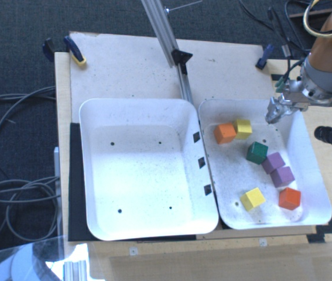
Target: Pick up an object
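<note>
bench | right bin: blocks scattered inside, none lifted | hand: above bin's far edge, holding nothing, finger spacing cannot be told | advice: pick green block, centre over it, descend straight, avoid touching purple block

A blue-and-yellow clamp grips the worktop at upper left, a metal pole slants across top centre, grey cables trail down the left.
</note>
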